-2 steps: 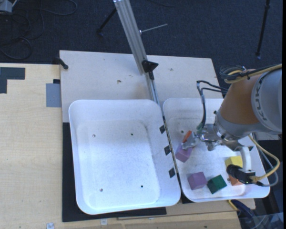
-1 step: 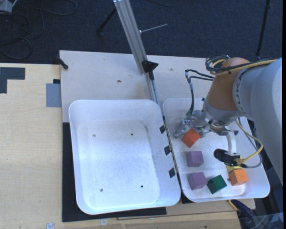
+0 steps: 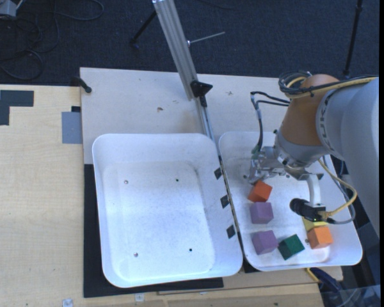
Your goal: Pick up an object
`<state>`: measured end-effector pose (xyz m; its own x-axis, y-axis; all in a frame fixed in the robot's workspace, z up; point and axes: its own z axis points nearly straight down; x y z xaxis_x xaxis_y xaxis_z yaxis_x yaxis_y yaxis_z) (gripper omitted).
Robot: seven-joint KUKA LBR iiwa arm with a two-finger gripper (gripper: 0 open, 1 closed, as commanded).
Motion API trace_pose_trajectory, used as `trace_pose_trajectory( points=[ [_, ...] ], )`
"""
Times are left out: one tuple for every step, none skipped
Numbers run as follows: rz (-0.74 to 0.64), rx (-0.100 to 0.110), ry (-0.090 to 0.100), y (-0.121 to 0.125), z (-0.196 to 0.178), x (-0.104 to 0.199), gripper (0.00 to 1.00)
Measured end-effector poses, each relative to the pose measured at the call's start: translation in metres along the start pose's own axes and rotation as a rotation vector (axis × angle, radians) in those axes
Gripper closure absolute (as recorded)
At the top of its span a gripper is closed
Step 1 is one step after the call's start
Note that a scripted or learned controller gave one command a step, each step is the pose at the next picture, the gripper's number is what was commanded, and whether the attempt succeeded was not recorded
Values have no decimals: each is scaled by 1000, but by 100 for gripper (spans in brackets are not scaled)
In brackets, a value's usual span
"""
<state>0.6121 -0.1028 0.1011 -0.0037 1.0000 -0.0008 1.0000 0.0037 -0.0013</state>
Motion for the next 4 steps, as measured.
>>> trace_pose_trajectory(
  points=[
    [-1, 1, 0, 0, 1, 0, 0],
    [4, -3, 0, -46, 9, 5, 0],
    [1, -2, 0, -4, 10, -13, 0],
    [7, -2, 0, -44, 9, 5, 0]
  ],
)
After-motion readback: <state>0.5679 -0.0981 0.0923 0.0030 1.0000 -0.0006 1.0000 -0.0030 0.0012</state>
